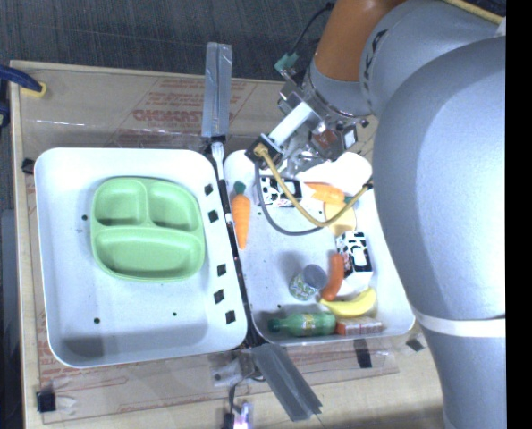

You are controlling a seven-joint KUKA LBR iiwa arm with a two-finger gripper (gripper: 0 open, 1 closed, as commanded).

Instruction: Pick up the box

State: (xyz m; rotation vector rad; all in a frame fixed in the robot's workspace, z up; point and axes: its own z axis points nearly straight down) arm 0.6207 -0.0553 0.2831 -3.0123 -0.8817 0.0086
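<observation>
Two-finger gripper low over right white bin's top end, finger state impossible to tell. Black-and-white patterned box near right wall, well apart. Approach step, nothing grasped. Next: shift toward box, descend, close.

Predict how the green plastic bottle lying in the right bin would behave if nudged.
The green plastic bottle lies on its side, so its round body would probably roll. It looks small, likely light. The bin's near wall and the yellow banana beside it may stop it quickly.
</observation>
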